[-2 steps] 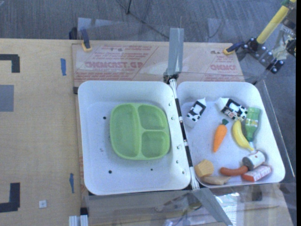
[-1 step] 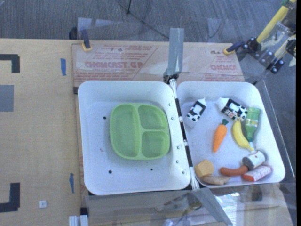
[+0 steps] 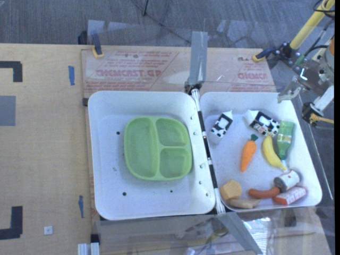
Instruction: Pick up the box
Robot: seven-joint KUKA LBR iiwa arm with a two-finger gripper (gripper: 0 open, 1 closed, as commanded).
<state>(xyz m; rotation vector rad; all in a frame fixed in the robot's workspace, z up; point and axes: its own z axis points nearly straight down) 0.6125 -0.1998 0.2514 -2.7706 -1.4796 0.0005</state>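
From my seat, the open room is mostly on the left; the left bin (image 3: 101,158) holds a single green divided plate (image 3: 158,148), lying flat near its middle, with bare white floor all round it out to the rim. The right bin (image 3: 311,158) is crowded, and the two bins touch along the centre divide.

The gripper (image 3: 292,91) hangs at the far right corner of the right bin, about over the rim; I cannot tell how far open it is, and I see nothing in its hold.

The box (image 3: 291,195), small, red and white, lies flat in the near right corner of the right bin, close against the rim; a small can (image 3: 287,180) lies just beside it on the far side, and a red sausage (image 3: 263,193) runs up to it from the left. Next to the sausage sit a tan bread piece (image 3: 231,189) and a pale roll (image 3: 243,203), hard by the near rim.

Farther back lie a carrot (image 3: 247,153), a banana (image 3: 272,153) and a green pouch (image 3: 285,138), close together; two cow-patterned cartons (image 3: 220,125) stand toward the far side, one near the divide, the other touching the pouch.
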